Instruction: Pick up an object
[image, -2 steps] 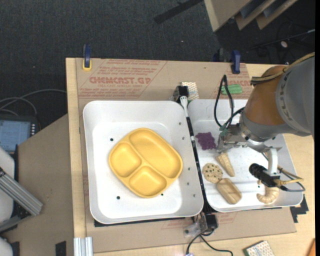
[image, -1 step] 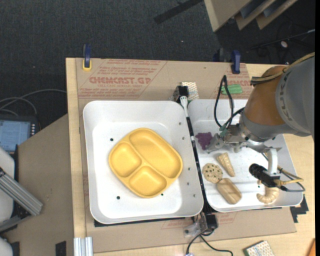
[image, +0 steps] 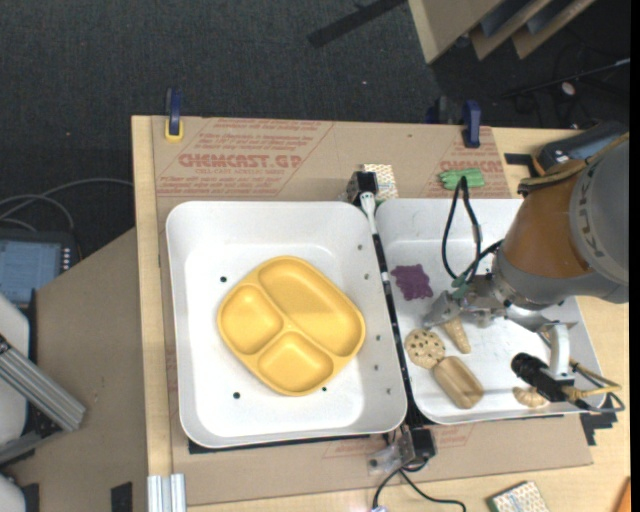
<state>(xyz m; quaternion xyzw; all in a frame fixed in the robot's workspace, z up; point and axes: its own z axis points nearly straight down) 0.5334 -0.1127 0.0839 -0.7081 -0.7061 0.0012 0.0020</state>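
The end effector (image: 452, 312) hangs low in the right bin (image: 560, 225); whether it is open or closed cannot be told. Just near it lie a cookie (image: 425, 347) and a tan block (image: 457, 381), a purple piece (image: 411, 281) farther. A yellow 3-compartment tray (image: 290, 324) sits in the left bin (image: 200, 240).
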